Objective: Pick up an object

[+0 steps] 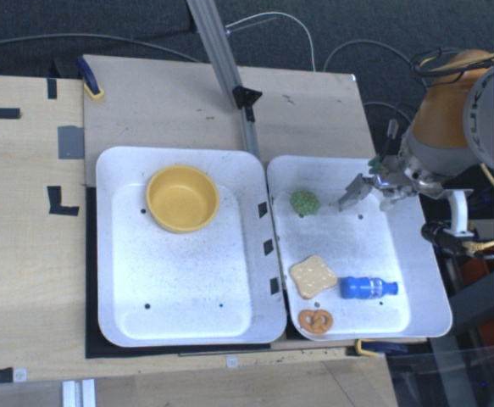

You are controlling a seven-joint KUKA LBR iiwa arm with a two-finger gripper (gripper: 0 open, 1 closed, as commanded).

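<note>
The right bin point(416, 312) holds a green bumpy ball point(304, 202) near its back left, a tan slice of bread point(313, 275), a blue bottle point(367, 288) lying on its side, and a brown pretzel point(316, 320) at the front edge. A yellow bowl point(182, 197) stands in the left bin point(119, 312). My gripper point(354, 195) hangs over the back of the right bin, to the right of the green ball and apart from it. Its dark fingers point(349, 197) point left and down, with nothing seen between them.
A grey metal pole point(221, 49) slants across the bench behind the bins. The arm's orange band point(450, 113) is at the right edge, with cables point(463, 236) beside the right bin. A blue and yellow clamp point(89, 78) sits at the bench's back left.
</note>
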